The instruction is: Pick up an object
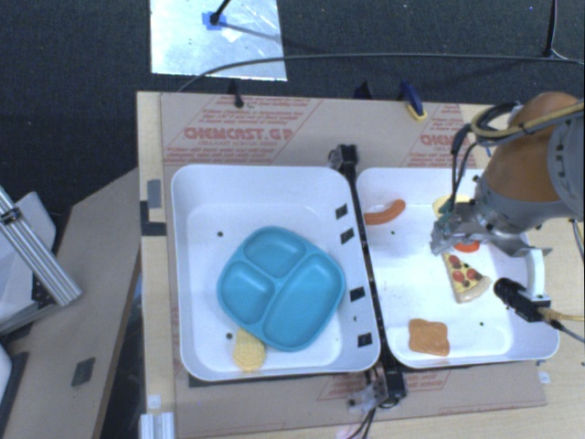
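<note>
Near edge of right bin: orange toast-like piece. Behind it, toy pizza slice, tan crust, red dots, lying flat just under my gripper. Left bin: blue 3-section plate, yellow piece. Toy sausage farther back. My arm bent in from right, wrist low; grip state cannot tell. Far board reads "CHEMCAST".

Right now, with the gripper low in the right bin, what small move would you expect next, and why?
Probably a short shift toward the pizza slice, then down. The gripper sits just above that toy's upper end, with a red piece beside it. The sausage and the toast-like piece lie farther off.
</note>
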`<state>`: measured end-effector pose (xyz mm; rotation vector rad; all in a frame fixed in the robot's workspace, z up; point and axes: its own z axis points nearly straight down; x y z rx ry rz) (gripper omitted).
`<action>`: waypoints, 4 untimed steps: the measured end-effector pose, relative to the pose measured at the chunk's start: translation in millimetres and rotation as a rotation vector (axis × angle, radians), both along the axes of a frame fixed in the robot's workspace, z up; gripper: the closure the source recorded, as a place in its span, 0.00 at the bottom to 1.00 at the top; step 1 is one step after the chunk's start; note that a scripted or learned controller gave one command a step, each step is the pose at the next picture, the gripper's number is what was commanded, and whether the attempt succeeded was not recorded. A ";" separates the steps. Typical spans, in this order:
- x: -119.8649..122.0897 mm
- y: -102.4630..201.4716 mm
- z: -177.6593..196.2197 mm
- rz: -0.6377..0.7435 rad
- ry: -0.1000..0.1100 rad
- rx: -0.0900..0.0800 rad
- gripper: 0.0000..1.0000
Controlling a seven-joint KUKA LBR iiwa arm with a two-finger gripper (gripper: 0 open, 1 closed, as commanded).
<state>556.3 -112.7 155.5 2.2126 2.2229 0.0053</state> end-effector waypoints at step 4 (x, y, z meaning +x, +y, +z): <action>3.0 100.0 86.0 0.006 0.004 0.003 1.00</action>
